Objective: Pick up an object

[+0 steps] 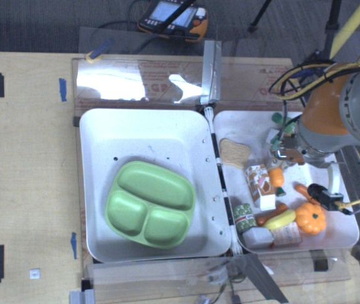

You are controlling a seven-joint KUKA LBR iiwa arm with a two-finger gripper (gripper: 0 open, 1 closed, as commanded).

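- Counter (28, 170): one, light wood, bearing two shallow white bins side by side.
- Left bin (97, 132): one green divided plate (149, 202), three compartments.
- Right bin (345, 230): one tan bread slice (234, 152); one small carton (258, 183); one pumpkin (311, 219); one banana (280, 219); one red sausage (270, 215), beside the banana; one green-labelled can (243, 217); one white jar lying flat (275, 235).
- Arm (341, 109): one, grey with orange band, over the right bin's far side.
- Hand (286, 149): low over the bin near the bread slice; grip state cannot be told.
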